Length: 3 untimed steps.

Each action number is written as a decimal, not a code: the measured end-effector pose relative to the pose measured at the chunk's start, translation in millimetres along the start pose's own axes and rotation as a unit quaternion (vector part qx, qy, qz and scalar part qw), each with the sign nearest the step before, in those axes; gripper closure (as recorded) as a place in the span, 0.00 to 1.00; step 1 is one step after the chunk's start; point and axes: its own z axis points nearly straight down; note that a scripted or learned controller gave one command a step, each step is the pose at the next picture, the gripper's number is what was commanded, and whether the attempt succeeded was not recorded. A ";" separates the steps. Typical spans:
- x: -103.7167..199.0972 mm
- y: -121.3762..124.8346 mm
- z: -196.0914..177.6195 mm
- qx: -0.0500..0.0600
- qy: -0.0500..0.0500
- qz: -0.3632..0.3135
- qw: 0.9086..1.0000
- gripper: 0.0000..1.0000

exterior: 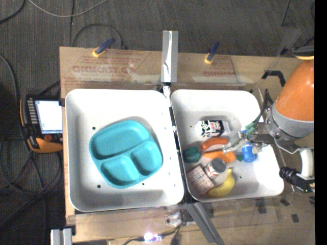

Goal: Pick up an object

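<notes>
- 2 white bins sit side by side on the surface (71,60). The left bin (76,188) holds a teal divided tray (126,153), lying flat and slightly turned, near the bin's middle.
- The right bin (265,180) carries the loose objects, bunched toward its lower left, probably because a slight slope gathers them there.
- In the cluster: a black-and-white printed item (211,128) at the top, an orange piece (214,145) below it, a dark green round object (191,154) at the left, a small bottle with a grey cap (216,166), a brown packet (198,178) and a yellow banana-like object (224,187) at the bottom edge.
- The arm (299,98) reaches in from the right, its orange band over the bin's right rim.
- The gripper (244,143) hangs low at the cluster's right side, close to a blue object (249,153) and the orange piece. I cannot tell whether it is released or clenched; the parts there are too small and tangled to read.
- Nothing can be seen caught in it, so I judge the pick not yet made.
- Risk, as I read it: the objects touch or overlap, so a descent here could nudge neighbours rather than isolate 1.
</notes>
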 end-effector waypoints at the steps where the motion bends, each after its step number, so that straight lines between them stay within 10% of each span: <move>1: -69.8 2.4 121.9 -0.004 0.003 0.020 1.000 0.00; 2: -60.4 77.8 127.0 -0.009 -0.002 0.021 1.000 0.00; 3: -60.7 77.6 127.0 -0.009 -0.002 0.021 1.000 0.00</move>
